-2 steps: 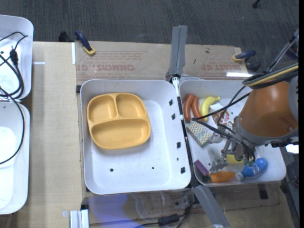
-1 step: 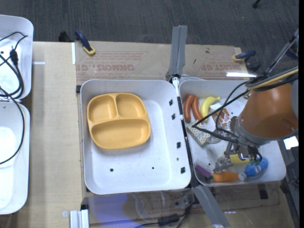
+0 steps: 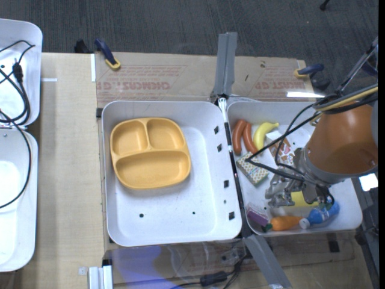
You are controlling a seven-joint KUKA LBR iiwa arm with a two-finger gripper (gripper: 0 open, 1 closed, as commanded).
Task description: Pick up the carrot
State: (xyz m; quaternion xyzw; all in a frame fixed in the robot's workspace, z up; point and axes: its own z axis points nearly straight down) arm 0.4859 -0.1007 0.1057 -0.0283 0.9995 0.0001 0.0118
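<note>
Nearest the camera, along the front wall of the right-hand shallow white plastic bin (image 3: 346,224), lies the small orange carrot (image 3: 285,223), a smooth tapered piece resting on its side. A purple block (image 3: 257,217) sits just to its left and a blue plastic bottle (image 3: 321,215) just to its right, so it is hemmed in at both ends.

Just behind it hangs the metal end effector (image 3: 287,193) of the grey arm with the orange band (image 3: 341,142); cabling hides its fingers, and I cannot tell how far they are parted or whether they grip anything. The carrot looks untouched on the bin floor.

To grasp it well, I judge the tool should come slightly forward and descend over the carrot's middle, closing across its narrow width to avoid the neighbours and the bin wall.

Further back lie a patterned flat card (image 3: 252,171), two glossy red sausages (image 3: 243,136) and a curved yellow banana (image 3: 263,133). In the left white bin (image 3: 174,221) rests a matte yellow-orange divided plate (image 3: 150,153), all on the tan desk (image 3: 66,161).
</note>
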